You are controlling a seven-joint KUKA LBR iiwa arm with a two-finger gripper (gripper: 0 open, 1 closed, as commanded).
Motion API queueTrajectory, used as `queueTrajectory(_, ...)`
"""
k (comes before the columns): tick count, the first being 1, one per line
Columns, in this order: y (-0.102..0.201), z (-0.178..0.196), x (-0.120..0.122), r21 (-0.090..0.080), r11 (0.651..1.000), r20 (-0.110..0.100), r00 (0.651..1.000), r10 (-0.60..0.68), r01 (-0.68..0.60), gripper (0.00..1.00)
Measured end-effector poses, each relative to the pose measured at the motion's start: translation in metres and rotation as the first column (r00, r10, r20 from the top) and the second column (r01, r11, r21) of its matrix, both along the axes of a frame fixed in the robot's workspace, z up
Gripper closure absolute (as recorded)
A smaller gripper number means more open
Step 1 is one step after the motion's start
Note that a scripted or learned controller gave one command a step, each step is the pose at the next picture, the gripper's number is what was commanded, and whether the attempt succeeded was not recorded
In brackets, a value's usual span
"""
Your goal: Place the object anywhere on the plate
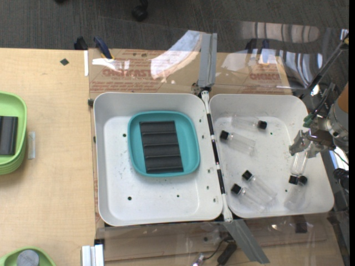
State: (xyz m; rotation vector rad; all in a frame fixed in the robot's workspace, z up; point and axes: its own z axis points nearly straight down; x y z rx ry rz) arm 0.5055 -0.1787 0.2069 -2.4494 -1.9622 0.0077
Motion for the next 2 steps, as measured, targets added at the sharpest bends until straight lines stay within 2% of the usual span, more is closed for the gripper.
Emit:
queueTrajectory(1, 0.000, 0.000, 0.000, 0.000, 1.000, 0.000, 1.000, 0.000, 0.000, 0.00)
queueTrajectory(2, -0.034, 0.017, 0.000, 0.000, 1.000, 0.000, 1.000, -0.006, 0.006, 0.00)
